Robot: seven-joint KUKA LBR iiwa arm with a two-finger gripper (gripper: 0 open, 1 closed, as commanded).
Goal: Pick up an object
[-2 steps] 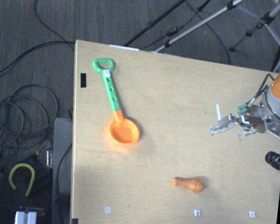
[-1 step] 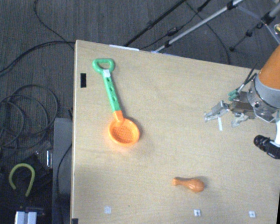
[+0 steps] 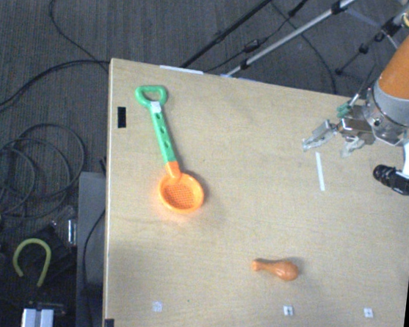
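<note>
My claw (image 3: 331, 136) hung spread and empty at the far right of the bench (image 3: 233, 288); the orange-bowled strainer spoon (image 3: 170, 155) lay well left, its green handle running far to near, bowl nearest me.

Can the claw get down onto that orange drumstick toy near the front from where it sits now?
Probably yes. The drumstick toy lies alone on bare tabletop, with nothing between it and the claw.

A pale wooden bench top (image 3: 253, 128) carries a green-handled orange strainer spoon (image 3: 171, 164), an orange gourd-shaped toy (image 3: 277, 269) and a white stick (image 3: 320, 172).
</note>
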